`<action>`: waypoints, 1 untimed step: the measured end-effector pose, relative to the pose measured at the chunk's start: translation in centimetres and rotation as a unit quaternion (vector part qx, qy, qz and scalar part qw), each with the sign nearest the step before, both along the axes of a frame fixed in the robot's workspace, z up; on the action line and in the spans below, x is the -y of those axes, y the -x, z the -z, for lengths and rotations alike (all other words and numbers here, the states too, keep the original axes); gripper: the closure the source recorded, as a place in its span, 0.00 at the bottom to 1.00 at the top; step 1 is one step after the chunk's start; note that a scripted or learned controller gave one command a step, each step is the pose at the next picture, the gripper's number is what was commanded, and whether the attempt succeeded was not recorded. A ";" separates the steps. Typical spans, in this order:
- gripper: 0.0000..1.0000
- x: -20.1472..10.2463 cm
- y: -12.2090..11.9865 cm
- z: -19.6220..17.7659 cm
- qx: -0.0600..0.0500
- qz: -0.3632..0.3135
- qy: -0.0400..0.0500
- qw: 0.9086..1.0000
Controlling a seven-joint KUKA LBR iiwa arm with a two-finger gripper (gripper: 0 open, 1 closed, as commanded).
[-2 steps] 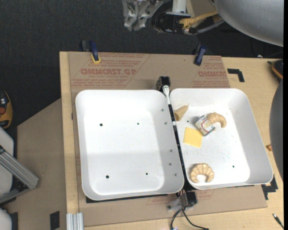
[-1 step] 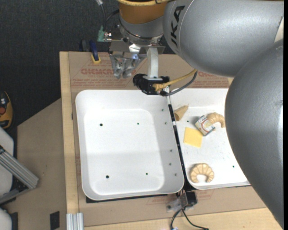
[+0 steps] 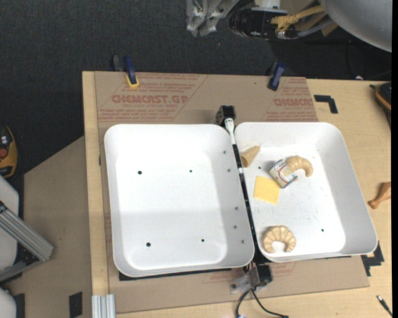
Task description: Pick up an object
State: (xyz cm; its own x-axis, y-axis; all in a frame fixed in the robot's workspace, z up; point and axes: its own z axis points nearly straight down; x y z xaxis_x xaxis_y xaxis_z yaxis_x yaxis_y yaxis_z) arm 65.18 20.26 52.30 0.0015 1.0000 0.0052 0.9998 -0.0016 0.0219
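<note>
Reaching for the lone croissant [image 3: 278, 239] in the right bin's [image 3: 348, 186] near corner looks easiest; the gripper [image 3: 204, 17] hangs far above, jaws unreadable, so descend centred.

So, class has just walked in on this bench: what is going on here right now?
A robot arm is set to pick up an object, but nothing is being handled yet. Its gripper hangs at the top of the view, above the bench and away from both bins. The right bin holds two croissants, a small can, a yellow cheese slice and a tan wedge. The left bin sits beside it.
</note>
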 end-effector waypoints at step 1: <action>1.00 -2.4 5.2 16.8 -0.021 -0.003 0.005 1.000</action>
State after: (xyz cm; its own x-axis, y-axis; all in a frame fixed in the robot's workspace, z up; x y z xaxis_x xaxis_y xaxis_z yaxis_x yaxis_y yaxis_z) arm 59.93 22.61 35.48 -0.0037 1.0000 -0.0046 0.9998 0.0036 -0.0193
